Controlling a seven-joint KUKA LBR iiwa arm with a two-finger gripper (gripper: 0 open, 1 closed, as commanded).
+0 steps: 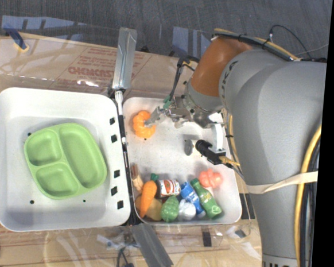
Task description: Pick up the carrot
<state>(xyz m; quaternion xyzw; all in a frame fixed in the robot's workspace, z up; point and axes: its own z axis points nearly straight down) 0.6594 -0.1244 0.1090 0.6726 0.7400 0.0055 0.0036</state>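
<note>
Grey carpet borders a cardboard-covered bench (57, 64) carrying two shallow white bins side by side. One grey arm (261, 108) with an orange band enters from the right of the view.

Items counted, nearest the camera first, places taken from the claw (155, 116):
- Cluster along the right bin's (154, 152) near wall, well below the claw: one carrot (147, 195), orange, standing roughly on end at the cluster's left, almost straight below the claw and well apart from it. Just beside it, one red-labelled can (169, 188), one green vegetable-shaped toy (171, 208), one blue and white item (188, 205), one green bottle (206, 199), one pink peach-like toy (210, 178).
- One small grey item (188, 146), below and right of the claw, alone on the bin floor.
- One orange pumpkin toy (143, 124), touching or just beside the claw's lower left.
- Left bin (12, 198), well to the claw's left: one green three-compartment plate (65, 160).

Claw state: cannot tell whether clenched or released; tips too small and cluttered to read. Carrot lies in the bin, not in the claw.
</note>
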